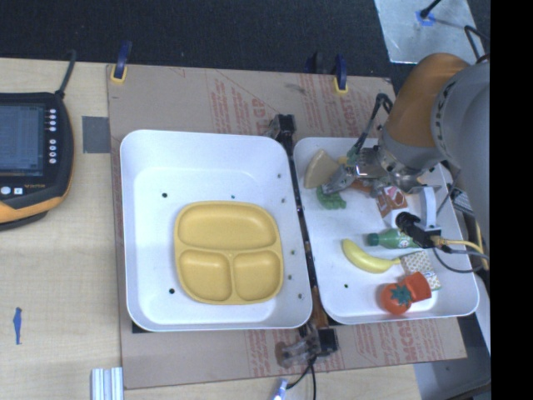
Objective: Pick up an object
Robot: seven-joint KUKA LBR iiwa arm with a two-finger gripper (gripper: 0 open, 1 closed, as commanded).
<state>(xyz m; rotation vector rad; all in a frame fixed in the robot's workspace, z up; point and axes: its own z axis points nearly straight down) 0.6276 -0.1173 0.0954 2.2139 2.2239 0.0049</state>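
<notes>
Right bin [333, 302], gripper [360, 173] half-hidden

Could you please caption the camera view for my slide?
Gripper low in right bin among toys; yellow tray in left bin.

I've got one fixed camera, mounted above the desk [50, 298], looking down at a slant. Far enough back to take in both white bins: the left bin [141, 223] sits near frame centre, the right bin [333, 294] just beside it toward the right edge. Past the left bin's far rim I see the cardboard sheet [208, 98] and dark floor [208, 15]. A pendant [29, 161] lies well left of the left bin. The arm [433, 107] enters over the right bin's far corner.
</notes>
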